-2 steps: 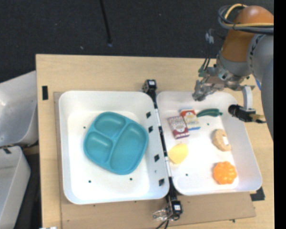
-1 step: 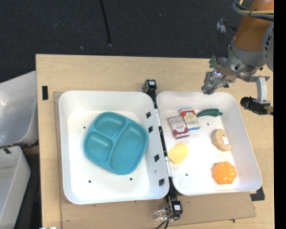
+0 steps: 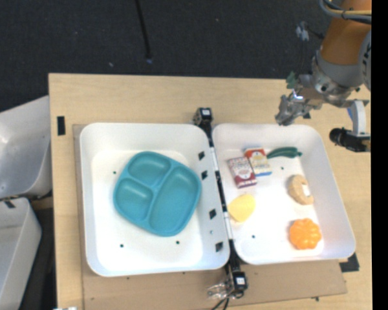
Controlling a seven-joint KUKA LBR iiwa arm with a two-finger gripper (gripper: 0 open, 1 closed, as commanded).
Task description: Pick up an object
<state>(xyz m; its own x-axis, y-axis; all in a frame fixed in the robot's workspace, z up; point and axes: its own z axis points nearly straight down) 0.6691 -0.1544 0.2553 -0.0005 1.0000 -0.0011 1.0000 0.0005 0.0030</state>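
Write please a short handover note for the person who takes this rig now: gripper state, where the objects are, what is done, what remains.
Gripper: above the far edge of the right bin, nothing seen in it; whether it is open or shut cannot be judged.
Right bin holds: small box, red and white carton, green tool, beige round piece, yellow piece, orange piece.
Left bin: blue divided plate.
Done: no object lifted yet.
Left: choose an object, descend, grasp, lift.
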